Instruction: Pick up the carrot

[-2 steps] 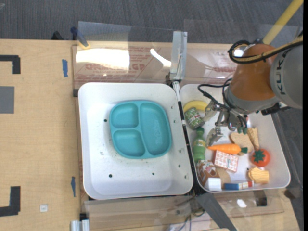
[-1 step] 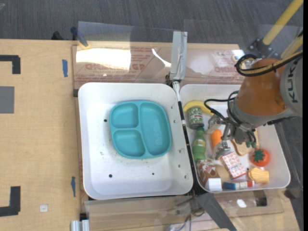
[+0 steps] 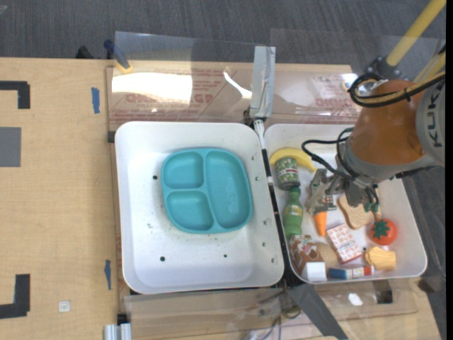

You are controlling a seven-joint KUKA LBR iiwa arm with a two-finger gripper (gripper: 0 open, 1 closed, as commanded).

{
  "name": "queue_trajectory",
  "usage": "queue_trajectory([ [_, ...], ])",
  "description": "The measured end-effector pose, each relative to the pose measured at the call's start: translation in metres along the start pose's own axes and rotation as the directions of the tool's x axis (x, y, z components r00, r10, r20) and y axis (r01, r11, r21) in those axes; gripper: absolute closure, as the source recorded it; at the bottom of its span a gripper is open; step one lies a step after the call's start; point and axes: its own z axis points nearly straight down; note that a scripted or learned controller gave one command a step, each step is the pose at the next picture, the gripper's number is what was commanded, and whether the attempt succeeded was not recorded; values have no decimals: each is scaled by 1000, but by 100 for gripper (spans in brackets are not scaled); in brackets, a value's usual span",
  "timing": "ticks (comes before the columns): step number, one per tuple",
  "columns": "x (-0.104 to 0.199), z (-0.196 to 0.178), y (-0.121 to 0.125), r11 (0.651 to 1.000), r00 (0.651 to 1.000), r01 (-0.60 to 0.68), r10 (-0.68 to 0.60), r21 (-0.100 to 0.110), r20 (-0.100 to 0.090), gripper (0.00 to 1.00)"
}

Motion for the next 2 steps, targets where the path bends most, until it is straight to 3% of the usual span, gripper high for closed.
queue_trajectory([
  [1,18,-159,1,969,969,246,-246,-3,-9,100],
  [2,15,-140,-77,979,979,203,-203,-4,-19,100],
])
